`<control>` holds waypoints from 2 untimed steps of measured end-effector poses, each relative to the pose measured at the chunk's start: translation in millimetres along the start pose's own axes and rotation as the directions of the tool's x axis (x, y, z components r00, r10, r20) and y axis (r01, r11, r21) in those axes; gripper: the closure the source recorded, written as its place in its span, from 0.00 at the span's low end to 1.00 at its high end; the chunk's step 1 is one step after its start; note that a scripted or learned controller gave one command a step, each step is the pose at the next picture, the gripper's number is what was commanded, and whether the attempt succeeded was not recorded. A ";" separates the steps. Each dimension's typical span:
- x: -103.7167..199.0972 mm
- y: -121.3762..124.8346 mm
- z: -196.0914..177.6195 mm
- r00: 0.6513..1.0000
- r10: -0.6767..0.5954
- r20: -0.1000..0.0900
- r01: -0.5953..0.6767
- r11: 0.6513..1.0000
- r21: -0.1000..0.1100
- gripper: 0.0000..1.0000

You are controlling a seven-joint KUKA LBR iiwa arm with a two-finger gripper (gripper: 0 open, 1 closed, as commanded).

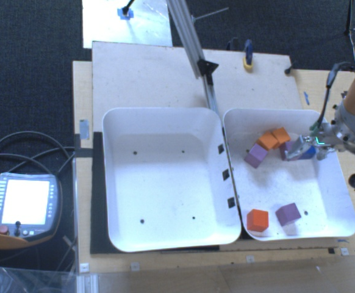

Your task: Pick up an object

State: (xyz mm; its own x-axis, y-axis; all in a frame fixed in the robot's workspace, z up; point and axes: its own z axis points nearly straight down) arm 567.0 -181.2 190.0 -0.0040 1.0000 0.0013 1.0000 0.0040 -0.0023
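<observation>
Blocks lie in the right bin (348,215), and the gripper (301,149) is low among the upper group of them. In the camera view this group has two orange blocks touching each other (273,139), a purple block (256,155) just beside them on the left, and a dark purple piece (283,151) right against the gripper. Whether that piece sits between the fingers I cannot tell, and whether the claw is apart or together I also cannot tell; the metal parts hide it. Two more blocks, one orange (258,220) and one purple (288,213), rest near the front wall, well apart from the gripper.

I judge the main risk is the crowding: the blocks are close, so the gripper may push a neighbour or catch only a corner, and the block may slip.

All blocks look like small matte cubes with plain faces. Both bins are smooth white with rounded corners, and the left bin (113,182) has some dark dots on its floor.
</observation>
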 end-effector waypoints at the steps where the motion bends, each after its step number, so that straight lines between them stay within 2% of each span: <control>1: -0.1 0.9 -1.9 1.000 0.000 0.001 0.000 1.000 -0.004 0.00; 2: -1.3 7.3 41.5 1.000 0.001 0.001 -0.001 1.000 0.000 0.00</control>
State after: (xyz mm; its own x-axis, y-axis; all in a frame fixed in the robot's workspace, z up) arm 574.2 -182.5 148.4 -0.0033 1.0000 0.0001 1.0000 0.0033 -0.0020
